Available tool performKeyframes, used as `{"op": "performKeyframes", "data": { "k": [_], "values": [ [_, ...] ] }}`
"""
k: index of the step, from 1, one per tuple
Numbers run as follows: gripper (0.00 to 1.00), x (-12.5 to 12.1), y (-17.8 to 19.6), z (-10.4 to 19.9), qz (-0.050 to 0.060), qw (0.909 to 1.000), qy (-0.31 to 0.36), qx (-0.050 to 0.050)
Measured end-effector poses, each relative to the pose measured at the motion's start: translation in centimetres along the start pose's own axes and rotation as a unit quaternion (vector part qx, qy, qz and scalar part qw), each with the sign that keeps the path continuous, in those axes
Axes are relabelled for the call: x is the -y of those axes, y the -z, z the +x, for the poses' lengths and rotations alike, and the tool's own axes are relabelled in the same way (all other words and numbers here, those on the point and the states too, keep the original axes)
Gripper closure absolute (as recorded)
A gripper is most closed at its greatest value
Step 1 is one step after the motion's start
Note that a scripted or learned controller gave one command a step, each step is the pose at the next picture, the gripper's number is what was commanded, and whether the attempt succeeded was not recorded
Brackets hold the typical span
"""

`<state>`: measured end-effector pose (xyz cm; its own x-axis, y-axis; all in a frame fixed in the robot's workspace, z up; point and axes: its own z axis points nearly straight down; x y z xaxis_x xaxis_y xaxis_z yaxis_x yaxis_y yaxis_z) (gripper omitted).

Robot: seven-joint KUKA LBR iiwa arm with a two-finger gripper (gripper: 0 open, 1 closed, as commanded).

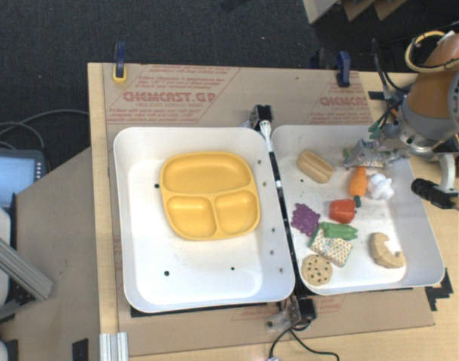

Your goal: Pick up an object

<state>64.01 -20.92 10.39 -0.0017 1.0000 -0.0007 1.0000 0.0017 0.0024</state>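
Note:
The right bin [417, 273] holds several toy foods: a tan bread roll [314, 166], an orange carrot [357, 180], a white piece [379, 187], a red tomato [342, 210], purple grapes [305, 219], a green pod [340, 232], a cracker [334, 250], a cookie [317, 270] and a bitten pastry [384, 250]. My gripper [369, 155] hangs over the bin's far right part, just above the carrot's top end. Nothing shows between its fingers.
The left bin [139, 262] carries a yellow three-compartment plate [209, 194]. A black cable and clips run along the divider [273, 179] between the bins. The arm's grey and orange body [433, 96] fills the upper right.

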Motion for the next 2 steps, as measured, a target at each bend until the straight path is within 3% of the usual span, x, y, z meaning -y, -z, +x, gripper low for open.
{"op": "performKeyframes", "data": {
  "k": [1, 2],
  "values": [
    [1.00, 2.5, -1.5, 8.4, -0.003, 1.0000, 0.002, 0.002],
    [1.00, -0.6, 8.9, 15.2, -0.006, 1.0000, 0.003, -0.001]
  ]
}}
